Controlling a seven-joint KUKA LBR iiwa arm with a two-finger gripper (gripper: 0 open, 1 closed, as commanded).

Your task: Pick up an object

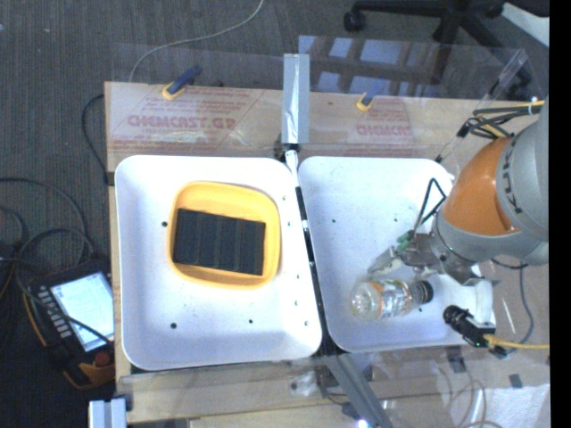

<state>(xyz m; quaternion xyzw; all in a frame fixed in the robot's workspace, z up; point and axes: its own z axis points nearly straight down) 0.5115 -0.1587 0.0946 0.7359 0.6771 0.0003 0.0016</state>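
Note:
A clear plastic bottle (385,298) with a dark cap lies on its side near the front of the right bin (357,203), cap pointing right. My gripper (403,251) hangs low over the bin just above and behind the bottle, close to it. Whether they touch cannot be told. The arm's orange band (477,199) and grey wrist cover the bin's right edge. In the left bin (143,310) sits a yellow dish (223,194) holding a flat black ribbed block (219,241).
A metal divider post (294,96) stands at the back between the two bins. Cables run along the right side by the arm, and a tablet (80,303) lies on the floor to the left of the bench.

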